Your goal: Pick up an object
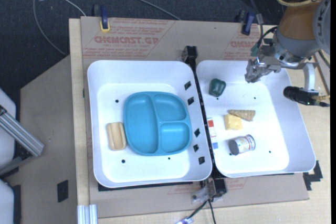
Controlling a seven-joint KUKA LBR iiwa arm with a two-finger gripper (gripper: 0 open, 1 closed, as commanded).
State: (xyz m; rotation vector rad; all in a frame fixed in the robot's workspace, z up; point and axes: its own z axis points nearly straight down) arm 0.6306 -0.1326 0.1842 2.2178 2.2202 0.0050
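My gripper (252, 76) hangs over the far part of the right bin (294, 134), pointing down, with nothing visible between its fingers. A dark green cup-like object (217, 86) lies to its left near the bin's far left corner. Nearer the front lie a tan wedge (242, 114), a yellow block (233, 123) touching it, and a small silver can (242, 144) on its side. The left bin (100, 113) holds a blue divided plate (157, 122) and a tan bread-like piece (116, 135) beside it.
A black clamp and divider (191, 55) run between the two bins. A small red and blue card (211, 126) lies at the right bin's left wall. Blue clamps (104, 18) hold the board at the back. A black handle (300, 95) sticks out right of the gripper.
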